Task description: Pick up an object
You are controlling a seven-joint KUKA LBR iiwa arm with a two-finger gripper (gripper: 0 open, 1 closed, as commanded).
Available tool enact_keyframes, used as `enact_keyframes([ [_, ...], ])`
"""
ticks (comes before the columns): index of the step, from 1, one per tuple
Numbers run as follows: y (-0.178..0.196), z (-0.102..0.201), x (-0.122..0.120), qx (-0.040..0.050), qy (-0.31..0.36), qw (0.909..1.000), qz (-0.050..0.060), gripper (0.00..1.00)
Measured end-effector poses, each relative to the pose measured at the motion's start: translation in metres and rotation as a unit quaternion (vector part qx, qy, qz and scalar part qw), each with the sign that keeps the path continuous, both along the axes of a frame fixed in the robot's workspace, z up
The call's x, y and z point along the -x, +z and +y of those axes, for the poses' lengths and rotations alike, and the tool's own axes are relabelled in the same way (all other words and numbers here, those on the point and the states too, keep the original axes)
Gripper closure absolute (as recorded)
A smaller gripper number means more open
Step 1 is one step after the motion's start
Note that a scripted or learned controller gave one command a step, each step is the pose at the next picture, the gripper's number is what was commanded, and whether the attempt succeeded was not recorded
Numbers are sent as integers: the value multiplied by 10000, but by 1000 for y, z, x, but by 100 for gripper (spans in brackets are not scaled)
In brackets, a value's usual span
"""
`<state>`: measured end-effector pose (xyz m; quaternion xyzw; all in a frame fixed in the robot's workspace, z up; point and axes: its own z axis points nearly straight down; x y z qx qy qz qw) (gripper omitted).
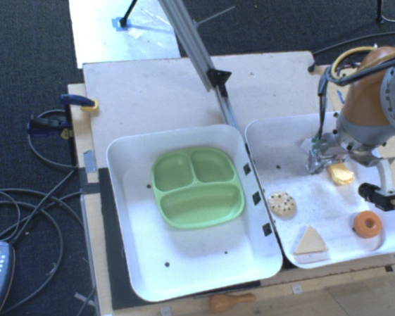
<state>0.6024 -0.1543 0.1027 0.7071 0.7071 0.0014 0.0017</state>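
The arm [382, 101] reached in from the right and hung over the right bin [280, 134], its gripper [319, 157] low above the bin floor near the bin's middle. The step in hand looked like the approach: the gripper was down among the objects but nothing showed between its fingers. Whether those fingers stood wide or narrow could not be told, since they were small and blurred against the white floor.

The likeliest target was the yellow piece [340, 173], which lay just beside the gripper, a little toward the front of the bin and to the right in the view. The two looked close but apart; contact could not be made out. A cookie [282, 205] lay farther toward the front and left, near the wall shared with the other bin. A sandwich wedge [310, 241] sat near the front rim, and an orange ring [367, 225] lay at the front right corner, well apart from the gripper.

The left bin [137, 217] held a green tray [196, 188], far from the arm's reach at that moment.

The next move seemed to call for a short shift toward the yellow piece, so that the fingers straddled it, then a close and a straight lift. The piece looked small and low, so a shallow descent might have missed it.
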Motion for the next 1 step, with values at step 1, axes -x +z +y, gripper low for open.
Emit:
enact_keyframes([
  [1,44,0,-2,5,22,10000,-11,100],
])
